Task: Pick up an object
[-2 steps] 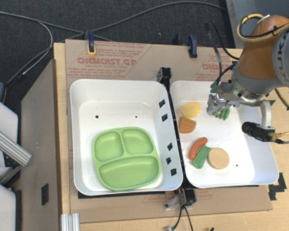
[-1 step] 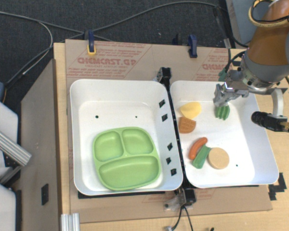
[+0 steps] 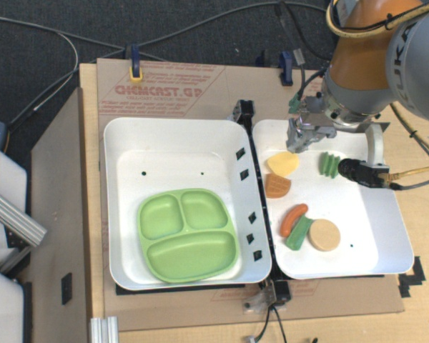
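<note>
Hovering: gripper [image 3: 298, 147] hung low over the far-left part of the right bin [image 3: 386, 259], just above the yellow piece [image 3: 283, 164].
Jaws: could not tell whether spread or closed (fingertips too small and dark against the bin); nothing visibly between them.
Likely target: yellow piece, lying flat on the bin floor, touching the orange-brown piece [image 3: 277, 186] just in front of it.
Other candidates: green ridged piece [image 3: 329, 165] near the gripper's right; red-orange sausage [image 3: 294, 219], green stick [image 3: 298, 234] and tan disc [image 3: 324, 235] clustered toward the near side, touching or almost.
Left bin [image 3: 118, 191]: held a green divided plate [image 3: 188, 234], no food on it.
Progress: early, judging by layout; every item sat on the bin floor, none lifted.
Left to do: close on one piece, raise it clear.
Risk: yellow and orange-brown pieces abutted, so a grasp might nudge both.
</note>
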Tool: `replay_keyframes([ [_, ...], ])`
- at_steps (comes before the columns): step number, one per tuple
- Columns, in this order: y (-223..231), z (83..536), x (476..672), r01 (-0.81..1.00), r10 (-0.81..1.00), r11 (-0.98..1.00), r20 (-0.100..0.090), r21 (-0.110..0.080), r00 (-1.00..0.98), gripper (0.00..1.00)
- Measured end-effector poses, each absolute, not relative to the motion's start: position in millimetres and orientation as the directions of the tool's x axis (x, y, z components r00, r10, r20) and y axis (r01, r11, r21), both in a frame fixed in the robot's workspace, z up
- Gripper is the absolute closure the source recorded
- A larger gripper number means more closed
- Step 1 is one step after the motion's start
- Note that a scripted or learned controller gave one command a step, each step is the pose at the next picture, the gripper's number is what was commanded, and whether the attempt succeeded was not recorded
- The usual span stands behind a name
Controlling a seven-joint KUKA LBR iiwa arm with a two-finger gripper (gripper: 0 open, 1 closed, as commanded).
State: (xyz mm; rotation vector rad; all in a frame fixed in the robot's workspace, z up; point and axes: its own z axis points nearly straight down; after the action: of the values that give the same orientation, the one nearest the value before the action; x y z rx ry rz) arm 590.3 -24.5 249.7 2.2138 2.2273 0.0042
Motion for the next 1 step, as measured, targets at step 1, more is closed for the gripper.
replay_keyframes([
  [1, 24.2, 252.8, 606.7, 1.000, 1.000, 0.003, 0.001, 0.002, -0.003, 1.00],
])
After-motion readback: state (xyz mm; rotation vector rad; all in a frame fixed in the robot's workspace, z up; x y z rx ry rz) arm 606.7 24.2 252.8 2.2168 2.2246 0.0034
